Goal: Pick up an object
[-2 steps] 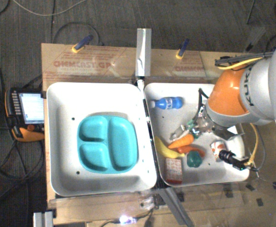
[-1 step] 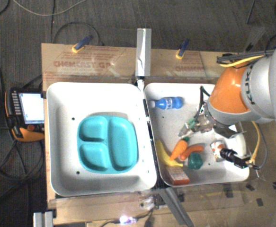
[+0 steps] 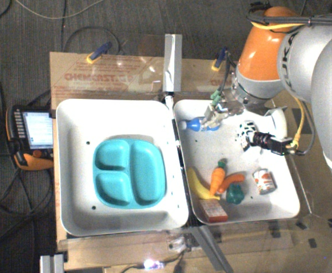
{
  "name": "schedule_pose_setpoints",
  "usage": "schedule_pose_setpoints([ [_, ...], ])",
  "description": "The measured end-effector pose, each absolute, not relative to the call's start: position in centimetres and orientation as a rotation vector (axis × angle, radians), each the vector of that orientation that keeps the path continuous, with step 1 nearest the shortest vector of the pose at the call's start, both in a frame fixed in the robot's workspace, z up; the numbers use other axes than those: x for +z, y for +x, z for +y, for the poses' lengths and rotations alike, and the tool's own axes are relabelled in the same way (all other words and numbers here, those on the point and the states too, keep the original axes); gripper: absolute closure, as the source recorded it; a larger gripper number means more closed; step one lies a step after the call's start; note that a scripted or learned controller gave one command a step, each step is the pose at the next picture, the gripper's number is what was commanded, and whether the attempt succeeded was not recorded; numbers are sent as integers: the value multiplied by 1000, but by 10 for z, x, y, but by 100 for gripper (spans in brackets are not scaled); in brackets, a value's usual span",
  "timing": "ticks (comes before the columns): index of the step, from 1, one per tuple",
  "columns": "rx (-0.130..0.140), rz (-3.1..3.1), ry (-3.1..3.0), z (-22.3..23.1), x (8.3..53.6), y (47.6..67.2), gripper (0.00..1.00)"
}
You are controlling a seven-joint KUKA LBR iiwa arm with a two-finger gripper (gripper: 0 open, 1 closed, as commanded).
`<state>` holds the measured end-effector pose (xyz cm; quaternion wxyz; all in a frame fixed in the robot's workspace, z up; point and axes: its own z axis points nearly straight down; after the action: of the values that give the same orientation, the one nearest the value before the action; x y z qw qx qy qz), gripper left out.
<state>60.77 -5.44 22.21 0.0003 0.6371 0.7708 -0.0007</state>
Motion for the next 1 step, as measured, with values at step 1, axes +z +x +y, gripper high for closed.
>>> schedule_pose_setpoints([
  [1,-5,2420,2003,-55,222,607,0],
])
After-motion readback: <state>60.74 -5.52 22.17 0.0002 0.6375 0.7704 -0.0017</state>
